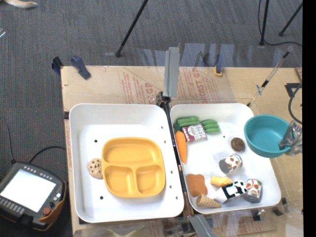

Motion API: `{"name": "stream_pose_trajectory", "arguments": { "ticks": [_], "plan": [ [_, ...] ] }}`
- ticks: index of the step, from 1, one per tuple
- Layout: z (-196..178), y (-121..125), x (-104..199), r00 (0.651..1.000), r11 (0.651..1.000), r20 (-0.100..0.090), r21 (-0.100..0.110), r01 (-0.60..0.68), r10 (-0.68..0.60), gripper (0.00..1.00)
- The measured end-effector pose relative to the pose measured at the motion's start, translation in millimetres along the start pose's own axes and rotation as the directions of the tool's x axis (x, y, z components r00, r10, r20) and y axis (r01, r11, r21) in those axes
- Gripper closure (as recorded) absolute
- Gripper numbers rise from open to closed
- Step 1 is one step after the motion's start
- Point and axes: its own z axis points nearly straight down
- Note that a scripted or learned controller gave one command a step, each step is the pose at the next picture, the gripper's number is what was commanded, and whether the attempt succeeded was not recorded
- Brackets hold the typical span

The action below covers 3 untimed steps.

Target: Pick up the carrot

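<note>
- Orange toy carrot (181, 146) lies lengthwise against the left wall of the right-hand shallow white bin (261, 116), just beside the rim it shares with the left-hand white bin (81, 127).
- Up and right of the carrot, touching or nearly so: small red-labelled packet (194, 132) and green toy pea pods (199, 124).
- Down and right of the carrot: brown toast-shaped piece (197, 183), beige cone (208, 201), yellow chunk (220, 181).
- Well right of the carrot: dark brown round piece (238, 143), teal plastic bowl (267, 135) over the bin's right rim.
- Gripper (291, 141) at the bowl's right edge, well apart from the carrot; fingers' state cannot be told.
- Left of the carrot, across the rim: yellow compartment plate (133, 166), round cookie (95, 168) touching its left edge.
</note>
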Motion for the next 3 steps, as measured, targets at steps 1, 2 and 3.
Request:
{"name": "stream_pose_trajectory", "arguments": {
  "ticks": [1, 2, 3],
  "plan": [
    [160, -12, -46, 0.992, 0.992, -0.004, -0.012, 0.126, -0.126, 1.0],
    [-15, -9, -22, 1.0, 1.0, 0.008, 0.019, -0.004, 0.004, 1.0],
    [171, 25, -9, 0.999, 0.999, -0.006, -0.011, 0.041, -0.041, 1.0]
  ]
}}
